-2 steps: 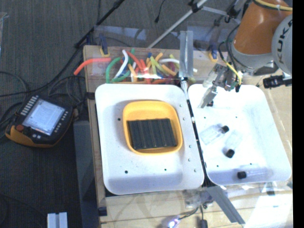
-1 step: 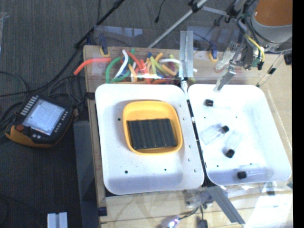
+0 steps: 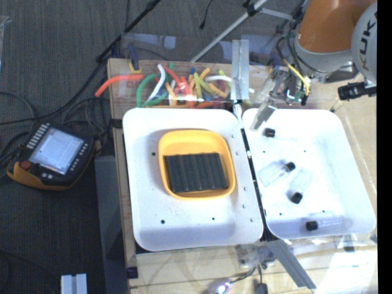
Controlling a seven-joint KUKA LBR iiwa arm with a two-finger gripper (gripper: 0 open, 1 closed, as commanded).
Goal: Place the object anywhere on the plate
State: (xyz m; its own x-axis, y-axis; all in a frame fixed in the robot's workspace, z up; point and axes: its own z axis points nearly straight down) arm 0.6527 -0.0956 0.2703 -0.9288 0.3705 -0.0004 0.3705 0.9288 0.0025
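A yellow plate (image 3: 193, 143) rests in the left bin (image 3: 141, 219) with a dark ribbed rectangular slab (image 3: 195, 171) lying flat on it. The right bin (image 3: 343, 146) holds several clear vials with black caps: one near the middle (image 3: 277, 171), one just right of it (image 3: 300, 184), one along the front wall (image 3: 324, 224). A small black-capped piece (image 3: 269, 131) lies at the bin's back left. My gripper (image 3: 264, 116) hangs over that back left corner, just above the small piece, tilted down to the left.
Coloured tubes (image 3: 177, 84) lie in a heap behind the left bin. A metal post (image 3: 240, 72) stands at the divide between the bins. A teach pendant (image 3: 52, 155) sits on the floor at left.
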